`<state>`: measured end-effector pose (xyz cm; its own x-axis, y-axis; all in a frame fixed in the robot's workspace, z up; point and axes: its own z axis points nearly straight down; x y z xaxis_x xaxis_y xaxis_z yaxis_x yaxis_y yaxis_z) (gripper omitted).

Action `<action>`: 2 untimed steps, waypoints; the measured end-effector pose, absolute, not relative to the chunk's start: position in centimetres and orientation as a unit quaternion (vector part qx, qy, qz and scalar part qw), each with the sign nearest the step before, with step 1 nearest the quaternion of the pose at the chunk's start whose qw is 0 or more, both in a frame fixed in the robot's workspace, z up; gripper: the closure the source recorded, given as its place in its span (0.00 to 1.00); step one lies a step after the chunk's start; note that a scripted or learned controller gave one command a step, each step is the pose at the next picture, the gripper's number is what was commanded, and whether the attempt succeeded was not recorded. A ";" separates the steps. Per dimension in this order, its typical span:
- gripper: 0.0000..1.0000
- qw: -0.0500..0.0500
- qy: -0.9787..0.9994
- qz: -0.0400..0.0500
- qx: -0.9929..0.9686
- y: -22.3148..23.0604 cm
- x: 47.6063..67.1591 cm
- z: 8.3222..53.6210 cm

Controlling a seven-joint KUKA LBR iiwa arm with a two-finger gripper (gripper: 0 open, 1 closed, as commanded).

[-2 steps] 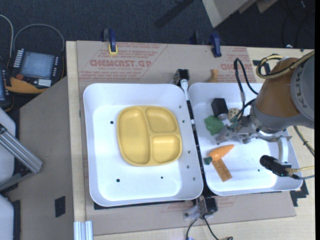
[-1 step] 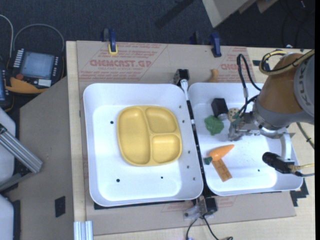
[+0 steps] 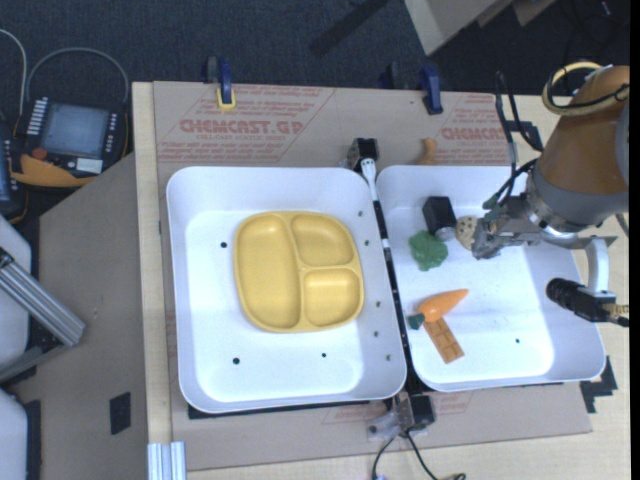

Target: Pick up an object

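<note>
1. Left shallow white bin (image 3: 200, 298): a yellow plastic plate with three compartments (image 3: 298, 270) sits in the middle.
2. Right shallow white bin (image 3: 520, 358): green broccoli-like toy (image 3: 429, 251), small black block (image 3: 438, 213), orange toy carrot (image 3: 441, 304), tan wooden strip (image 3: 445, 340), a speckled pale piece (image 3: 466, 231).
3. The two-finger gripper (image 3: 487, 243) hangs low just beside the speckled piece; its opening can't be made out.

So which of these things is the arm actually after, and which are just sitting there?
Part of the job: gripper; in the right bin, black block, green broccoli, carrot, wooden strip, speckled die.

Just lying about: yellow divided plate in the left bin, handheld controller.
</note>
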<state>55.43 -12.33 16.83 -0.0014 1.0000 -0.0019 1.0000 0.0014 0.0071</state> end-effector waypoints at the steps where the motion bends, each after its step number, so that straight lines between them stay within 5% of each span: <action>1: 1.00 0.004 0.708 0.002 0.706 -11.7 55.4 23.0; 2: 1.00 0.001 0.707 0.001 0.707 -11.7 55.4 23.5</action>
<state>55.44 -11.68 23.50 -0.0007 1.0000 -0.0012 1.0000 0.0007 0.0030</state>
